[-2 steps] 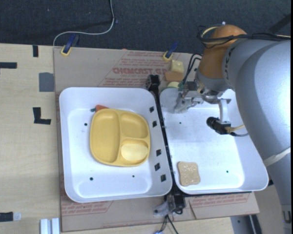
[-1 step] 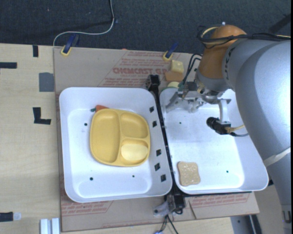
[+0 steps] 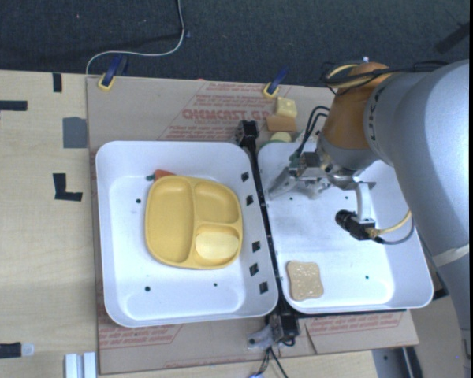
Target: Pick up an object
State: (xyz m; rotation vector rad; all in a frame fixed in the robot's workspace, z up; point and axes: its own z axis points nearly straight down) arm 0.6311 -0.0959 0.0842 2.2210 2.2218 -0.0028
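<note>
A: What lies behind the bench?
B: Dark grey carpeted floor [image 3: 244, 18], with a thin white cable [image 3: 172, 22] trailing across it.
A: And the bench?
B: A pale wooden benchtop [image 3: 31, 235] marked with black tape pieces [image 3: 6, 112], under even light

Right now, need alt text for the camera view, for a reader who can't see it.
A grey robot arm reaches from the right, its gripper low over the right white bin, which holds a tan bread-like slice near its front edge. The left white bin holds a yellow divided plate.
</note>
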